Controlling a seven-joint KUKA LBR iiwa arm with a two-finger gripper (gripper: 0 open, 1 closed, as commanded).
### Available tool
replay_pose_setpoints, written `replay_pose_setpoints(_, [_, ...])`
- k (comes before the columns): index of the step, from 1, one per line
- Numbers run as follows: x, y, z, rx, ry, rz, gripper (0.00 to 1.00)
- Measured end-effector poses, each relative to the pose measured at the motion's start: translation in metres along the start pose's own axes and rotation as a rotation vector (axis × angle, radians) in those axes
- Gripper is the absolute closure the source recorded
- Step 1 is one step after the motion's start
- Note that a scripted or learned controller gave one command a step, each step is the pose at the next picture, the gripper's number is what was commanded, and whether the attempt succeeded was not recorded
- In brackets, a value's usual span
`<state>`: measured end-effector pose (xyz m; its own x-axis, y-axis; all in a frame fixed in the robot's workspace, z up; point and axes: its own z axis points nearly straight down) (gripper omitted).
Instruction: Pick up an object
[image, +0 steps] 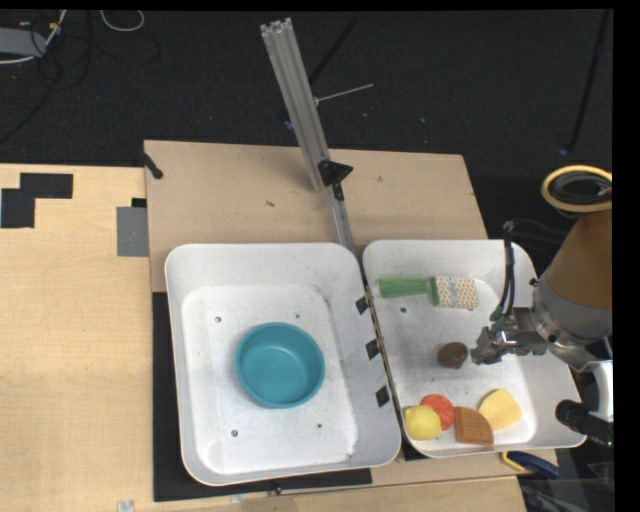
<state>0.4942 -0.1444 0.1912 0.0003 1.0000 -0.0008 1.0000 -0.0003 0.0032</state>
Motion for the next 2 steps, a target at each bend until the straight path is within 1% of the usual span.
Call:
replay_pose_setpoints(1, [0.0,0.001,-0.049,0.0,0.0,0.0,1.0])
replay_pose_setpoints(2, [0.057,0.004,-0.039,0.004,0.002,-0.005,1.0])
